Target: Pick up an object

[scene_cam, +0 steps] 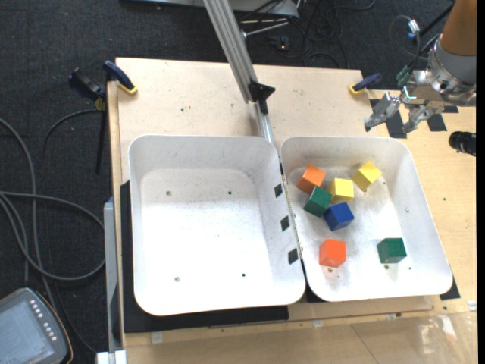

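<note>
Beige bench (189, 89) bears 2 bins; your gripper (399, 116), spread and grasping nothing, hovers at 1 o'clock; next, descend onto the yellow cube (368, 174).

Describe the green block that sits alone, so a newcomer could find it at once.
Start at the right-hand white bin, the one that holds the coloured blocks. Most of them crowd its upper left part; look instead toward its lower right corner, where the lone green block sits. The other green block is packed in among the cluster beside the blue block, while this one touches nothing.
</note>
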`<move>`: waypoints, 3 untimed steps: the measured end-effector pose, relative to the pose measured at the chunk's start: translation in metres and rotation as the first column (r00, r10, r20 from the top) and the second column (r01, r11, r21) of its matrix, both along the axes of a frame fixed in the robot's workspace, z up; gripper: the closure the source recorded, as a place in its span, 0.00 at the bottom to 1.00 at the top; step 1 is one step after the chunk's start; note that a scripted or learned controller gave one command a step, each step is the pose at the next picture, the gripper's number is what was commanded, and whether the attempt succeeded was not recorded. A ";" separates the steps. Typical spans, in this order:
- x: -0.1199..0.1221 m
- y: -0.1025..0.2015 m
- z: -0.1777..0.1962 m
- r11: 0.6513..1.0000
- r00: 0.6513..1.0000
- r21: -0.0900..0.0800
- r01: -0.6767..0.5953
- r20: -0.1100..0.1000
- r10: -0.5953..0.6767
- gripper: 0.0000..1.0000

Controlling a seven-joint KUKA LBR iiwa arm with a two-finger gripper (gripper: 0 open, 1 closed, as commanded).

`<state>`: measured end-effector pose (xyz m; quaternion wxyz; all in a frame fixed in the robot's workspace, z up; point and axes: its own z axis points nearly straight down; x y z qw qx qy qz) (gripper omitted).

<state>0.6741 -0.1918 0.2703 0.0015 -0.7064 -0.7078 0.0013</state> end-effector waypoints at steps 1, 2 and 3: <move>0.000 0.000 0.002 1.000 1.000 -0.001 -0.001 0.002 0.001 0.00; 0.001 0.008 -0.059 1.000 1.000 0.000 -0.001 -0.001 0.001 0.00; 0.003 0.011 -0.123 1.000 1.000 0.000 -0.002 -0.001 0.002 0.00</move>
